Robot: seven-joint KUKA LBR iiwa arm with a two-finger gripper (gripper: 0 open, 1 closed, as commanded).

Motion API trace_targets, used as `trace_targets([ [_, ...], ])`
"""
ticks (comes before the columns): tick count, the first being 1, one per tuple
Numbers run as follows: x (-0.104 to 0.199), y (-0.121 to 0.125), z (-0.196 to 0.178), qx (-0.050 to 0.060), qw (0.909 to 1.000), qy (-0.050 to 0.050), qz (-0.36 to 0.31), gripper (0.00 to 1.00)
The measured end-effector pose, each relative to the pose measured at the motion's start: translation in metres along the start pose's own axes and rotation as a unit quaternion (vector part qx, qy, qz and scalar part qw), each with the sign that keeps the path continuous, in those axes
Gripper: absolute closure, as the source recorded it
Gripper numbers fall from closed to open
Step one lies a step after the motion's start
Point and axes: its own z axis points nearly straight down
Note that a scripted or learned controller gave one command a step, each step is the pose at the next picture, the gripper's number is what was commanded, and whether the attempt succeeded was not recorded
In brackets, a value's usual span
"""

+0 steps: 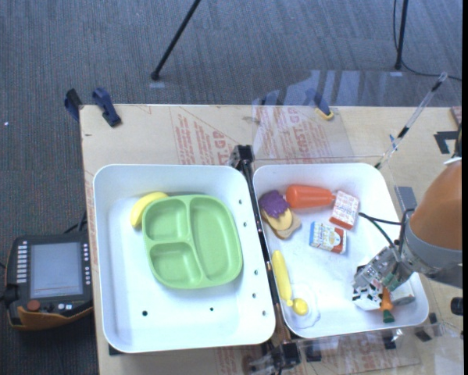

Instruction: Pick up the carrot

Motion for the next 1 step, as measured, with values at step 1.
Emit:
trace_targets([
  [1, -0.012, -0.0091, -0.0124, 0.0, 0.9914, 0.0, -0.131, 1.0],
])
